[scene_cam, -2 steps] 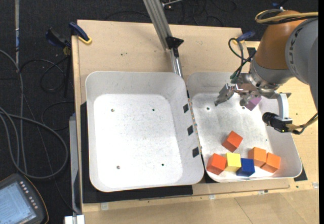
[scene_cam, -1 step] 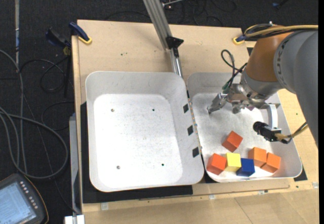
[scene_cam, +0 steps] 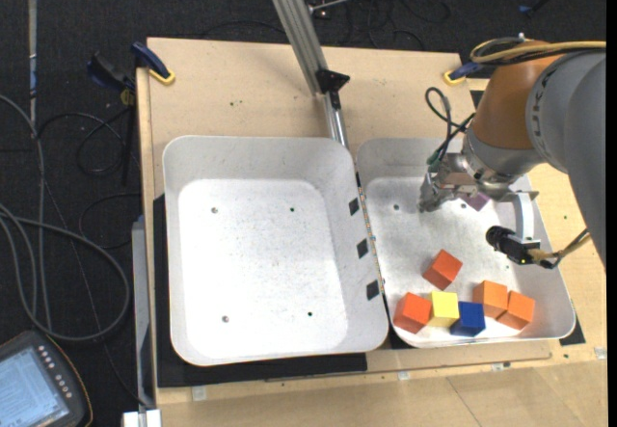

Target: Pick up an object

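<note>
Camera view shows the two-finger gripper (scene_cam: 436,196) low over the right shallow white bin (scene_cam: 405,329); whether its fingers are released or clenched cannot be told. Small orange cube (scene_cam: 444,269) lies turned diamond-wise (no clear long axis), below the gripper, apart from the other blocks along the near wall

Looked like a robotics lab: plywood counter (scene_cam: 289,78) clamped at its corners, loose cables (scene_cam: 58,223) on dark carpet beside it, teach pendant (scene_cam: 34,386) nearby.
</note>
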You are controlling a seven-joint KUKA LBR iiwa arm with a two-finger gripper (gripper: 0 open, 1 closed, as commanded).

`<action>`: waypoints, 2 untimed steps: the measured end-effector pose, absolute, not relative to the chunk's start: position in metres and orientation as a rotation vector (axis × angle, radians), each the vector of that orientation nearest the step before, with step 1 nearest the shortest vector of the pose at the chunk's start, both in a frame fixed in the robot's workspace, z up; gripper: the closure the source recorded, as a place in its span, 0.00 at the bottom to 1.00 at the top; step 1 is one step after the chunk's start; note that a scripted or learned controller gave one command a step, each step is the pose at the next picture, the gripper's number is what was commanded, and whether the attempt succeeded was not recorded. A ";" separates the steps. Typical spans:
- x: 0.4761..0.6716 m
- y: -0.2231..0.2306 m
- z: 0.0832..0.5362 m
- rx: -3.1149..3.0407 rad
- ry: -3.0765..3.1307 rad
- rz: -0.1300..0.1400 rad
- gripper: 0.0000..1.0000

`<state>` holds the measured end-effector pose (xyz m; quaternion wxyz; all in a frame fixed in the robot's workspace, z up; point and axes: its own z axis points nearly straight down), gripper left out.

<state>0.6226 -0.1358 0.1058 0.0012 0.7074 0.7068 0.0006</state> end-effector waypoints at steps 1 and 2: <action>0.631 -0.135 0.152 2.215 2.219 0.006 1.00; 0.633 -0.135 0.206 2.215 2.218 0.006 1.00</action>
